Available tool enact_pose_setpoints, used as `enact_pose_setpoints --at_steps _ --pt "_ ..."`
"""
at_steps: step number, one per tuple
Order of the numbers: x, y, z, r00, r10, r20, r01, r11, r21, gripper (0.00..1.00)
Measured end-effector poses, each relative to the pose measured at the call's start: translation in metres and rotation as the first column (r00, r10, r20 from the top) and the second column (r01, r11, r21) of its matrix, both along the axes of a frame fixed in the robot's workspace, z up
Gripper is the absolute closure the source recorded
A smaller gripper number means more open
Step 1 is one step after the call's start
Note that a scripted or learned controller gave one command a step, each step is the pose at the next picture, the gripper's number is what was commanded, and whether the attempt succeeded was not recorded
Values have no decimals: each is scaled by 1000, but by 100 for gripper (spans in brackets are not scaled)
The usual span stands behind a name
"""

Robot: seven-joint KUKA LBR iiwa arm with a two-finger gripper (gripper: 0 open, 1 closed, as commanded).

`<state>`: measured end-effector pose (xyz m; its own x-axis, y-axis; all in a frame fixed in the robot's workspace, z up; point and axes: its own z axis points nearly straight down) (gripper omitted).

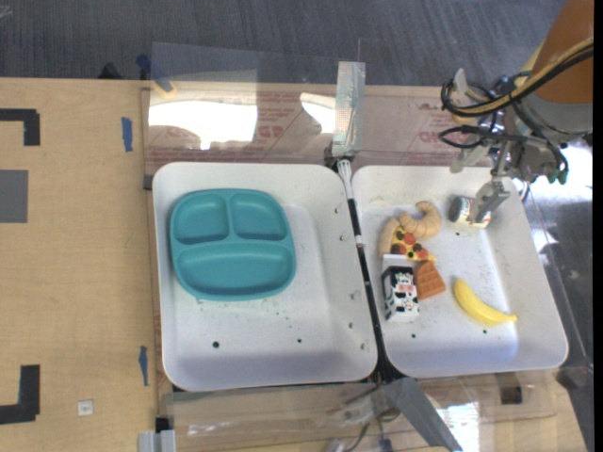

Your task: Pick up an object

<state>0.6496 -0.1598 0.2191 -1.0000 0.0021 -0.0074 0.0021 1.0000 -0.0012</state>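
Note:
The right bin point(528, 347) holds several toy foods. A tan croissant point(426, 217) lies above a pizza slice point(405, 241). Below them are an orange cracker point(431, 280) and a black-and-white carton point(401, 293). A yellow banana point(483, 306) lies toward the front right. My gripper point(472, 208) hangs over the bin's back part, just right of the croissant and apart from it. It stands open with nothing between its fingers.
The left bin point(320, 328) holds a teal divided plate point(232, 243). A clear plastic wall point(349, 111) rises behind both bins. Black cables point(476, 102) loop from the wrist at the upper right. Bare bin floor lies between the banana and the gripper.

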Motion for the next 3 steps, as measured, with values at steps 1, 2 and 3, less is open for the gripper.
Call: enact_pose_setpoints --at_steps 1,2,3 --pt "-3 15 -120 971 239 4 -239 971 -3 0" --pt "0 16 -108 971 240 12 -240 971 -7 100" --pt "21 80 -13 982 -187 8 187 982 5 100"
